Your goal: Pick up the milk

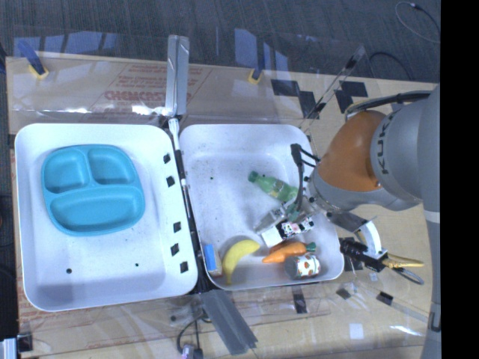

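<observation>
- Blue divided plate (91, 188): sitting in the left bin (45, 286), well apart from the work.
- Banana (237, 256), carrot (284, 252): lying near the front of the right bin (224, 144).
- Milk (295, 226): small carton, lying tilted just behind the carrot, long axis running left-right.
- Gripper (298, 209): hanging directly over the milk; finger state cannot be made out.

Two shallow white plastic bins sat side by side: the left bin (30, 200) and the right bin (224, 144). One blue three-compartment plate (91, 188) lay in the left. The right held one green plastic bottle (272, 186), one yellow banana (238, 254), one orange carrot (286, 252), one small white milk carton (293, 227) and one silvery can (305, 266).
</observation>
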You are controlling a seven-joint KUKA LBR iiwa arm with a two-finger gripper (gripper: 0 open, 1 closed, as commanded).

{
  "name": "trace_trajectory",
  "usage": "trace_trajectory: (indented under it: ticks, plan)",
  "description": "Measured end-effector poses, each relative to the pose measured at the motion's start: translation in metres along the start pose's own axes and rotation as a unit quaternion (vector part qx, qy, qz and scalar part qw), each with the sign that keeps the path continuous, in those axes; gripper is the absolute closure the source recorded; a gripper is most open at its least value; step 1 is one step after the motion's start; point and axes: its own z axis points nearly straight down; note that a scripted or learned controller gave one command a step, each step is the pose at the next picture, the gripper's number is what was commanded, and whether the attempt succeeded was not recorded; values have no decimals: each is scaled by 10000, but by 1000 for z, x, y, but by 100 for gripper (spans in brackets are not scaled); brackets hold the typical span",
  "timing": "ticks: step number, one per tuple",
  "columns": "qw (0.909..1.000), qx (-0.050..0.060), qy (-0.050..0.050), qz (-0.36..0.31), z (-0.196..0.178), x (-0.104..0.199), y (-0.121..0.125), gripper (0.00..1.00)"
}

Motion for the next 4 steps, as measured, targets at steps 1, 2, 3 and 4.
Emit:
trace_trajectory:
  ticks: [1, 2, 3, 4]
  plan:
    - [10000, 19, 19, -28, -6, 1, 0, 100]
    - [9998, 4, -5, -194, -89, 6, -19, 100]
    - [9998, 6, -3, -193, -89, 6, -19, 0]
    - [9961, -39, -44, -876, -3, 16, -40, 0]
